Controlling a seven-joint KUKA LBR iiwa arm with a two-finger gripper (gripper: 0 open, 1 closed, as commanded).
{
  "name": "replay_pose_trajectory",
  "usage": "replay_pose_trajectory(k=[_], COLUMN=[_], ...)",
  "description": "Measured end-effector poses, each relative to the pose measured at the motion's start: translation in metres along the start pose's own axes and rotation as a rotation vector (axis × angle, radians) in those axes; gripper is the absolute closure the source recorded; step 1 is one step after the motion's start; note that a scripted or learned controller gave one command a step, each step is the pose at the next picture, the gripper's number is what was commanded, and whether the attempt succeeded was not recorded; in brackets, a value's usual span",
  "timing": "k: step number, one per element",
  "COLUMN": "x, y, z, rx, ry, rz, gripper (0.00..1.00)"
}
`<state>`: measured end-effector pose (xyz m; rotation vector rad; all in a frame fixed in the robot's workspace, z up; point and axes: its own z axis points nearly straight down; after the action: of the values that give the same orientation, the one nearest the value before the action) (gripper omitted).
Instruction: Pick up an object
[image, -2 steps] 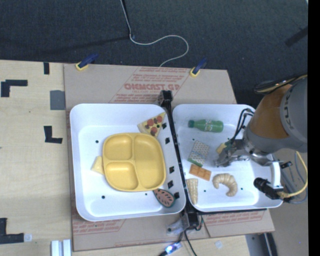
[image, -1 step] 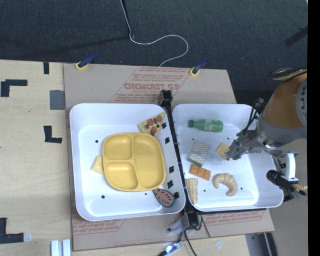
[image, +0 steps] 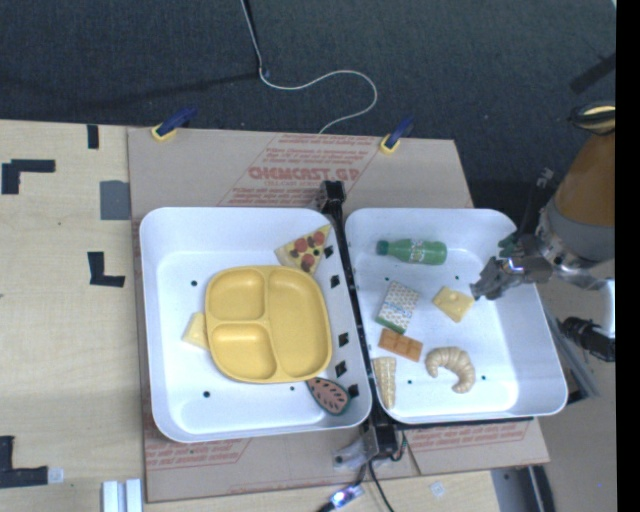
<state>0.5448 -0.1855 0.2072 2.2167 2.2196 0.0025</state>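
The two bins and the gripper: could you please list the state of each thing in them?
Green bottle: lying on its side, right bin.
Yellow plate: right way up, left bin.
Croissant: lying flat, right bin.
Cheese wedge: lying free, beside the gripper.
Pizza slice: against the left bin's far wall.
Gripper: low over the right bin, holding nothing visible.

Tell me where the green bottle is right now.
The green bottle lies on its side near the far wall of the right bin, above the checkered packet and up-left of the cheese wedge.

Grey arm (image: 585, 225) — orange band
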Motion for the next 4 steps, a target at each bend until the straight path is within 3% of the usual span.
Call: replay_pose_trajectory(k=[1,3,4], x=[0.000,0.077,0.130], y=[0.001,0.072,0.106], z=[-0.018,-0.029,-0.022], rx=[0.004,0.003,0.004], ry=[0.002,0.003,0.003], rz=[0.000,-0.006,-0.006], gripper=[1.00,1.00,1.00])
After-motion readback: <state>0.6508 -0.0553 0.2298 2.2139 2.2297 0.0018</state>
